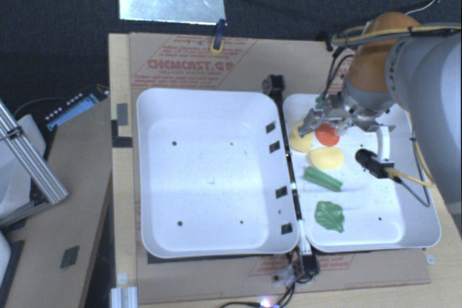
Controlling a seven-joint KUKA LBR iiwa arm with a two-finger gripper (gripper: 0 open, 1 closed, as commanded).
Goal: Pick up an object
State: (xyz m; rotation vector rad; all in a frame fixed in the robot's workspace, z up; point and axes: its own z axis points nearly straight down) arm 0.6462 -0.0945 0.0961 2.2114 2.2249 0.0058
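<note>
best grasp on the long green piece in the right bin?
Grip the long green piece across its narrow middle, coming straight down. It lies flat and slanted, so turn the jaws square to its length. The yellow piece sits close above it; the lower side looks freer.

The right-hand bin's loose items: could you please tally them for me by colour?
Red: 1, a red piece under the end effector.
Yellow: 2, a yellow piece and a pale yellow piece by the divider.
Green: 2, a green stick and a green leafy piece.
Total: 5, all in the right bin.
</note>
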